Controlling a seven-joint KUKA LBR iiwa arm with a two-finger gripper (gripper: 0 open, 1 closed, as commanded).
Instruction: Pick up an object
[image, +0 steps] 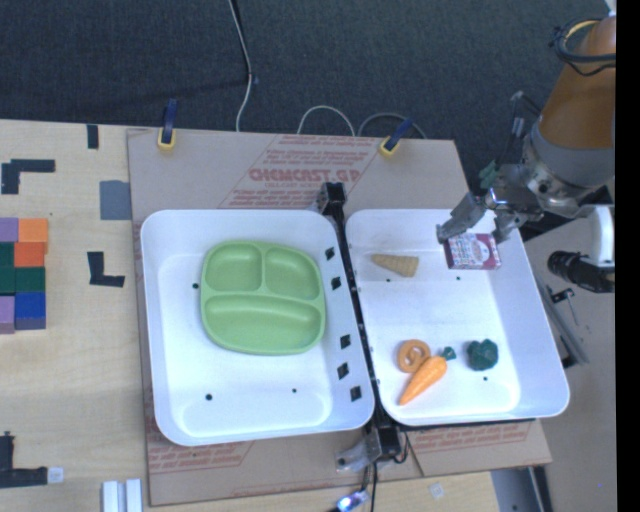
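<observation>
My gripper (478, 228) hangs over the far right part of the right bin (520, 300), its two fingers spread apart. A small pink and white packet (472, 253) lies just below the fingertips, and nothing is pinched between them. Farther left in the same bin rests a tan wedge (395, 264). Toward the near side lie an orange ring (412, 354), an orange carrot (424, 379) and a dark green lump (483, 353).
A green divided plate (264, 298) sits in the left bin (170, 330). Black clips run along the wall between the bins (345, 300). Coloured blocks (22, 275) stand at the far left of the bench.
</observation>
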